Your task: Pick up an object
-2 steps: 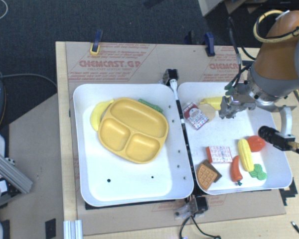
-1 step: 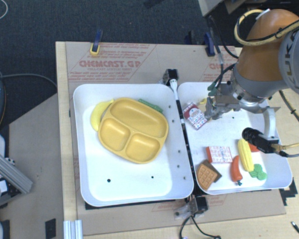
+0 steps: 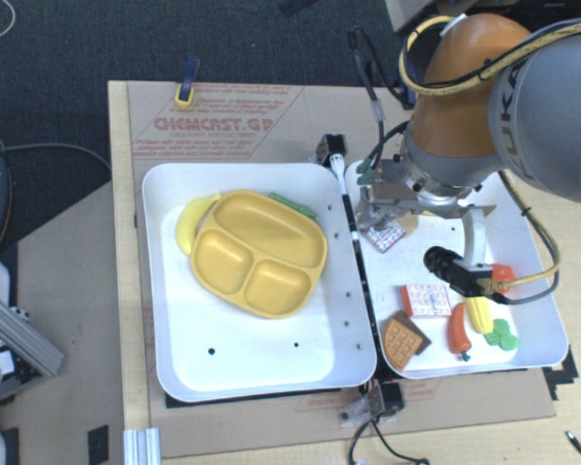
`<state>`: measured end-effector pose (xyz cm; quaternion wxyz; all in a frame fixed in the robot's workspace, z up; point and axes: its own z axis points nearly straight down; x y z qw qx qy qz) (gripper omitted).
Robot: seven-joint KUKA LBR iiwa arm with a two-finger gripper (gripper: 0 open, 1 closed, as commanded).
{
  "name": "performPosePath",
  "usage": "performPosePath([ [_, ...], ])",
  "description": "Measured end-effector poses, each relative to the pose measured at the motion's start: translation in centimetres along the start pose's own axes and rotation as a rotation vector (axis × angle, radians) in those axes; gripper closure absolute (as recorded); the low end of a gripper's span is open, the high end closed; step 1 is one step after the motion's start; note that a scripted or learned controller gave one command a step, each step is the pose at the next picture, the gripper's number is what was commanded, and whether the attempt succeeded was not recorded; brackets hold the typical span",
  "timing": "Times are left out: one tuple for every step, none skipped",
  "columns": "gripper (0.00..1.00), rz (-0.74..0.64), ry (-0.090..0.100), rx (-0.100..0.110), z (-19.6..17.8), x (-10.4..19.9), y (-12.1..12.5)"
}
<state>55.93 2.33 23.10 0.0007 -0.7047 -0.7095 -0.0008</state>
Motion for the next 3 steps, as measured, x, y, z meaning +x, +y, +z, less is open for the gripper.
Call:
performPosePath([
  [1.00,0.003,-0.001,0.002,0.2,2.3,-0.3],
  [1.00,0.007,-0.002,0.004,1.6,2.0,-0.8],
  [1.00,0.005,-0.002,0.000,1.3,2.7,-0.5],
])
